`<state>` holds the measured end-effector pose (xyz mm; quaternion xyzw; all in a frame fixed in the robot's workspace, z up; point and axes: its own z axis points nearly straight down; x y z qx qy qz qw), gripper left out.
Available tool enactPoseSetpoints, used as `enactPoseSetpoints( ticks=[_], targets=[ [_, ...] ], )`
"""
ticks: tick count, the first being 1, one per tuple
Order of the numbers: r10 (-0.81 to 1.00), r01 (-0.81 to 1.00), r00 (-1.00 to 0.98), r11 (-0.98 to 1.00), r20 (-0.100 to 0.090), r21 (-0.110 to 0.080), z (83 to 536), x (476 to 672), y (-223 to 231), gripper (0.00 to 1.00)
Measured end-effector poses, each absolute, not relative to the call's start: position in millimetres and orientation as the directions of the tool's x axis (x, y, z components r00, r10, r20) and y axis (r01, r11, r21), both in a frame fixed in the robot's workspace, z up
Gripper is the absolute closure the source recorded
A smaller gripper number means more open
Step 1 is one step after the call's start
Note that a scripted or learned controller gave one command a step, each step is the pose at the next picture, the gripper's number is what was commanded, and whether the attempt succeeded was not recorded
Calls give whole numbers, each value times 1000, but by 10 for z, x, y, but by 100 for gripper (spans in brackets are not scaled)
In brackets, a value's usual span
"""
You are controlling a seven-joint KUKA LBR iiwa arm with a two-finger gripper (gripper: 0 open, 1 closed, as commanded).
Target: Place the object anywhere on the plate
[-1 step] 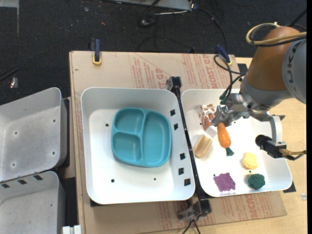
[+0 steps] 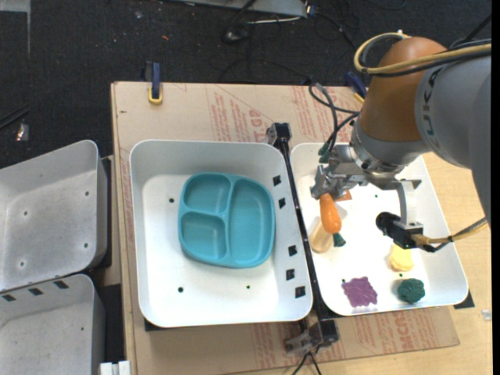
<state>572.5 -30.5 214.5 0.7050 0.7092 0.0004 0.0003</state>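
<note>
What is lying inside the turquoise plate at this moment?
The turquoise plate in the left bin has three compartments, and all are bare; nothing covers them. The toy carrot hangs over the right bin.

Two shallow white bins are sitting side by side: the left bin point(image 2: 148, 233) and the right bin point(image 2: 445, 248). One teal divided plate point(image 2: 227, 219), with three compartments, is lying in the bin left of the gripper point(image 2: 332, 184). One orange carrot point(image 2: 331, 215) is showing just below the gripper, beside one pale piece point(image 2: 319, 238). Further below are lying one purple item point(image 2: 359, 291), one dark green item point(image 2: 411, 290) and one yellow item point(image 2: 401, 258).
</note>
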Motion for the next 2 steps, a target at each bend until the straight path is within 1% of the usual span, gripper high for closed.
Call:
enactPoseSetpoints(
  ticks=[2],
  targets=[
    [1000,1000,-8,8,1,1,2353,5774,905,100]
  ],
)
